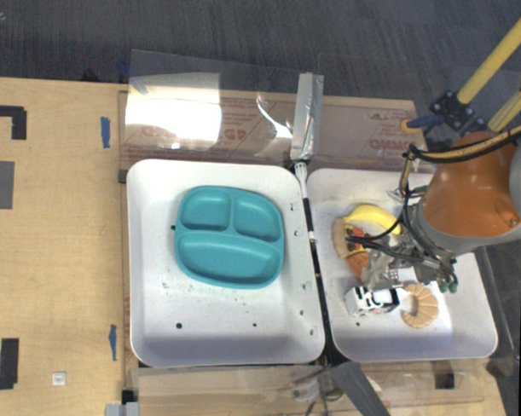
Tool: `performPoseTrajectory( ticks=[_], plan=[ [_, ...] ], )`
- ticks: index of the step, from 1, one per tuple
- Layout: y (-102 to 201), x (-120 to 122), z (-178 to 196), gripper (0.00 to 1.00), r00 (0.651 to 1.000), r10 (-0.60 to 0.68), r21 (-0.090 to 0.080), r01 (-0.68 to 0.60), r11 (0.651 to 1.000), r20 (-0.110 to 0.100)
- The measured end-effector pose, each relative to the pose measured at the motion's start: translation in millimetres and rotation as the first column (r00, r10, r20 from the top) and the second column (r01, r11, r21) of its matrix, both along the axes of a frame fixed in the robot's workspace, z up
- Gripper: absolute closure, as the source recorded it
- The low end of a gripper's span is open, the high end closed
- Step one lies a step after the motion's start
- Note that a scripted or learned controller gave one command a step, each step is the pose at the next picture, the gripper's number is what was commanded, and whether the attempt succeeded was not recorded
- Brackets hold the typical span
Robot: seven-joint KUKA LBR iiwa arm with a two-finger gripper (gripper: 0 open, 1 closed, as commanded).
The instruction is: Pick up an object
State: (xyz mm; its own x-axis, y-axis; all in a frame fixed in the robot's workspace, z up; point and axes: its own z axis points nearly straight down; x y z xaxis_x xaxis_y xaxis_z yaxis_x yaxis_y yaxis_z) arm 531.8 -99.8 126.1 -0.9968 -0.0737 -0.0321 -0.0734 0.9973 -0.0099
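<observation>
Fixed overhead view. The two-finger gripper (386, 275) is lowered into the right shallow white plastic bin (469, 338), amid its contents; whether it is released, clenched or grasping cannot be told, as the wrist and cabling hide it. No object is visibly lifted, so the pick appears unfinished: securing and raising remain. Right bin contents: a yellow banana-shaped toy (371, 218) at 12 o'clock of the gripper, an orange rounded piece (358, 259) at 9 o'clock, a small black-and-white object (375, 298) at 6 o'clock, and a tan ridged shell-like item (420, 305) at 4 o'clock. The left shallow white bin (154, 327) holds a teal three-compartment plastic tray (230, 236).
</observation>
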Motion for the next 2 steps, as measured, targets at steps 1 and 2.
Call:
performPoseTrajectory(
  ticks=[1,2],
  plan=[
    [123.1,-19.4,61.9,1.0,0.982,-0.188,0.014,0.189,0.982,-0.022],
    [178.9,-51.1,59.4,1.0,0.999,0.04,0.009,-0.04,0.999,-0.029]
  ],
)
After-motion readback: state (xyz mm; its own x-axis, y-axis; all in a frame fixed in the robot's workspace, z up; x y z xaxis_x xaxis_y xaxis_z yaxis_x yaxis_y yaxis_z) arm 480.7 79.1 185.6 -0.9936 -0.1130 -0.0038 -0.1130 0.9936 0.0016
